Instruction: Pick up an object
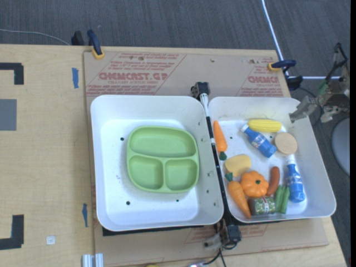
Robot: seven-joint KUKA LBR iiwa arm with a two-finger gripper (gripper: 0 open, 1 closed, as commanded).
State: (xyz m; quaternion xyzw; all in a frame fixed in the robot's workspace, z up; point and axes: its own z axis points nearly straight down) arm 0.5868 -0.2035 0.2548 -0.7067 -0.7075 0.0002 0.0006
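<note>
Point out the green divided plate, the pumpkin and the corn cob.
green divided plate (pixel 162 144): camera view, top compartment floor.
pumpkin (pixel 255 185): camera view, middle of its orange body.
corn cob (pixel 265 125): camera view, mid-length.

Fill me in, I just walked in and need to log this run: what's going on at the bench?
A robot arm is set to pick up an object. Its gripper sits at the upper right corner of the right bin, with nothing visibly held. That bin holds toy food: corn, a pumpkin, carrots, two blue bottles and more. The left bin holds a green divided plate.
</note>
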